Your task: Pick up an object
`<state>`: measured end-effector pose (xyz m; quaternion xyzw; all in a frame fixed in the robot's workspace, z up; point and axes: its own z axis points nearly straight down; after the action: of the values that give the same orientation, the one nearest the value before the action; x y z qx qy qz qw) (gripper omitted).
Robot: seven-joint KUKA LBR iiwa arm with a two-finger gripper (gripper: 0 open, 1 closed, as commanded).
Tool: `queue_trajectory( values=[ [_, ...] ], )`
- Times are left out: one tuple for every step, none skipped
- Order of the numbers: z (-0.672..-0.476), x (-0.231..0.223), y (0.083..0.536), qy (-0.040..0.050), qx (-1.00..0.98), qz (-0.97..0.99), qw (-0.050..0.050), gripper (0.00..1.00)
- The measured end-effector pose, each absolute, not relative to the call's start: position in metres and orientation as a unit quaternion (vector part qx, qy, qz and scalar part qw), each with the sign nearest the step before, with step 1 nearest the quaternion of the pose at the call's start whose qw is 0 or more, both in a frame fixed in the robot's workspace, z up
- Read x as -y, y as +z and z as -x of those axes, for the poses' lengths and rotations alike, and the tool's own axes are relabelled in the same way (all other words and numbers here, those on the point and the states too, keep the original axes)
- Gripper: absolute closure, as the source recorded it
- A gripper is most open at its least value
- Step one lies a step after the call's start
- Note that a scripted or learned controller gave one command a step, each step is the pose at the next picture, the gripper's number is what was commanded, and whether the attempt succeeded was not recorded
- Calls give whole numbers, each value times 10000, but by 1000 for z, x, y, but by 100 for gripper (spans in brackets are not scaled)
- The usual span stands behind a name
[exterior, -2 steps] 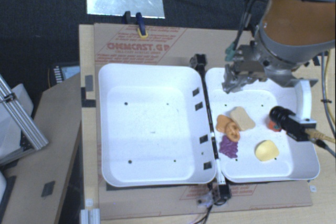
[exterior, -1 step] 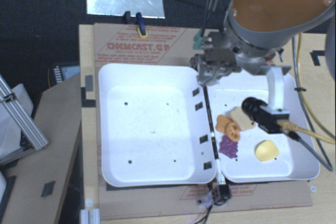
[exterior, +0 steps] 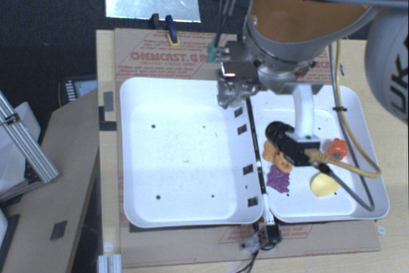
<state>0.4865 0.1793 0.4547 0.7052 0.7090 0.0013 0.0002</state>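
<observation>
Grey gripper (exterior: 231, 96) hangs by far-left corner of shallow right white bin (exterior: 307, 213).
Opening: cannot tell. Purple knobbly cluster (exterior: 278, 179), yellow rounded lump (exterior: 324, 185) lie inside.

Your table (exterior: 105, 73) is pale wood, and flat on it you have a brown cardboard sheet (exterior: 166, 57) printed with red letters, with a blue and yellow clamp (exterior: 171, 32) at its far edge. On that sheet you see two shallow white bins side by side, the left bin (exterior: 185, 156) and the right bin (exterior: 307, 206) meeting along their inner rims. The sheet shows past them at the near and far edges.
</observation>
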Motion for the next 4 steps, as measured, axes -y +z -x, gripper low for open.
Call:
queue_trajectory(
  values=[
    [-506, -157, 539, 42, -7071, -7071, 24, 100],
    [-532, -227, 370, -50, -7102, -7040, -27, 100],
    [-485, -235, 396, 2, -7093, -7049, -6, 100],
    [-484, -200, 192, -83, -7064, -7078, -30, 100]
  ],
)
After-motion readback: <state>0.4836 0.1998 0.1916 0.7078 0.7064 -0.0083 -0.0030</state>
